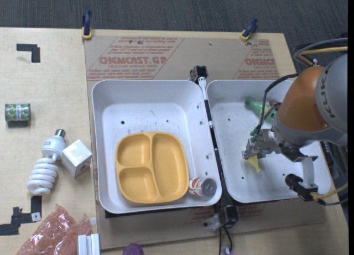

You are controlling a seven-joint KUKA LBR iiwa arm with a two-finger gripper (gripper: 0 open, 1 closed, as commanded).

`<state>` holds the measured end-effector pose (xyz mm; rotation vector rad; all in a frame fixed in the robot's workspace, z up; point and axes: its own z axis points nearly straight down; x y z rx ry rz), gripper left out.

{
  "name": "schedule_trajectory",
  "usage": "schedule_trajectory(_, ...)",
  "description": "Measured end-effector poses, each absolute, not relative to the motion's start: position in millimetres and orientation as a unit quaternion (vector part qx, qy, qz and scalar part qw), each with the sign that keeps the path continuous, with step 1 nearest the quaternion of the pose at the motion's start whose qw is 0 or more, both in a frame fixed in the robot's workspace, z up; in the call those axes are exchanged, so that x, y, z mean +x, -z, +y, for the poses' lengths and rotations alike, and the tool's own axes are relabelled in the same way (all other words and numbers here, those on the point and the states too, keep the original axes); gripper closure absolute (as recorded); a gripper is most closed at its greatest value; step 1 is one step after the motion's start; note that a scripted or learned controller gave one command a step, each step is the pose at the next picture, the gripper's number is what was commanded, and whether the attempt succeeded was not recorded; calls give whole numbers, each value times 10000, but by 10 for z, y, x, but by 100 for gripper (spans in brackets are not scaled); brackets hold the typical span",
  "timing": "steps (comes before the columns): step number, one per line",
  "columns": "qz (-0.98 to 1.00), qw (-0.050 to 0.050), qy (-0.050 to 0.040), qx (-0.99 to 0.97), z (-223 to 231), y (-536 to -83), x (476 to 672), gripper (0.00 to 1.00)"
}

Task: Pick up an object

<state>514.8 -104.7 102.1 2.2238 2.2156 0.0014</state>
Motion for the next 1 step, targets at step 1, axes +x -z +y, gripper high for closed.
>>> schedule_trajectory(1,7071,5,-1,7072,-871,-1923,4853,100)
